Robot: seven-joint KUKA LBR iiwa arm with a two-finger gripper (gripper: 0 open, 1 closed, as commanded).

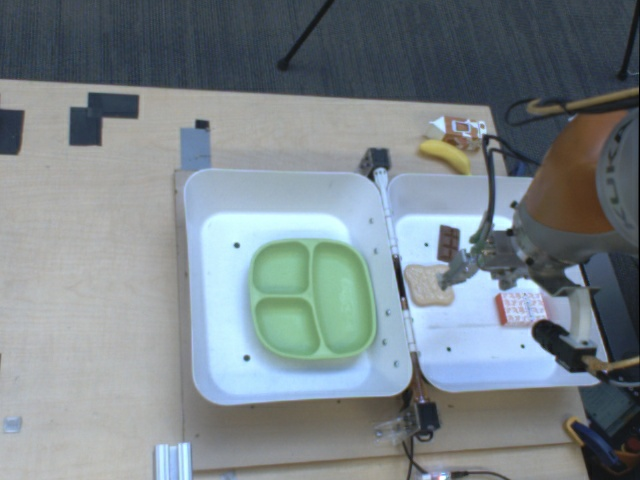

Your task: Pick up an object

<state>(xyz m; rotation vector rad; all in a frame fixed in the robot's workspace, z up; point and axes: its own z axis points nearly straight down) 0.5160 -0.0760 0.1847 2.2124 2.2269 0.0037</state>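
Gripper [458,268]: low in the right bin, at its left-centre, reaching in from the right; whether it is open or closed, cannot tell, as the tip is small and dark against the bin floor.
Toast slice [428,285]: tan, bread-shaped, flat on the floor of the right bin; the gripper tip sits right at its upper right edge, touching or just above, cannot tell which. Not seen between the fingers.
Brown block [448,238]: small dark piece, far of the gripper, lying flat, apart from the toast.
Red-and-white box [521,307]: patterned little carton, right of the gripper, partly under the arm's wrist.
Arm [580,183]: grey with orange band, covering the right bin's right side; cables trail along it.
Right bin [470,363]: white, shallow, holds toast, block and box.
Left bin [215,298]: white, touching the right bin along a shared edge.
Green tray [312,299]: pale green, three compartments, centred in the left bin.
Banana [445,154]: yellow, on the bench beyond the right bin's far edge, beside a small packet [460,127].
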